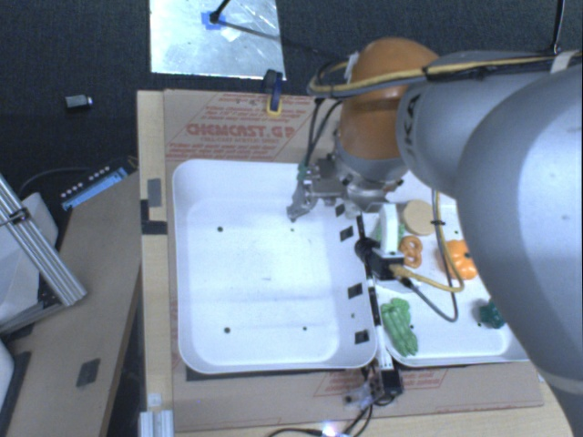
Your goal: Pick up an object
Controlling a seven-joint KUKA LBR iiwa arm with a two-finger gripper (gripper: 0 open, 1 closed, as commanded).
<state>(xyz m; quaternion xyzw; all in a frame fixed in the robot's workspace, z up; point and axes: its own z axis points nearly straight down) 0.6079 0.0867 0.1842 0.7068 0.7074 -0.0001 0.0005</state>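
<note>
White plastic makes up both bins, and the gripper (299, 206) hangs over the upper right part of the left bin (196, 335), near the divider, where nothing lies beneath it but bare floor. Whether its tip is spread or closed I cannot tell; it is small, grey and blurred against the tray, and nothing can be seen between its parts. The things worth picking all sit in the right bin (455, 349): a green piece (399, 324) by the divider, an orange pretzel shape (411, 250) above it, a tan disc (418, 216) higher still, an orange lump (458, 260) and a dark teal bit (491, 315) at the arm's edge. The main risk, as I judge it, is a descent here that closes on nothing, since the targets are well apart from the tip and across the divider. Crossing over brings another hazard: the yellow cable (437, 285) drapes over the right bin and could snag or drag items, and the bulky arm (510, 189) hides much of that bin from the camera.
</note>
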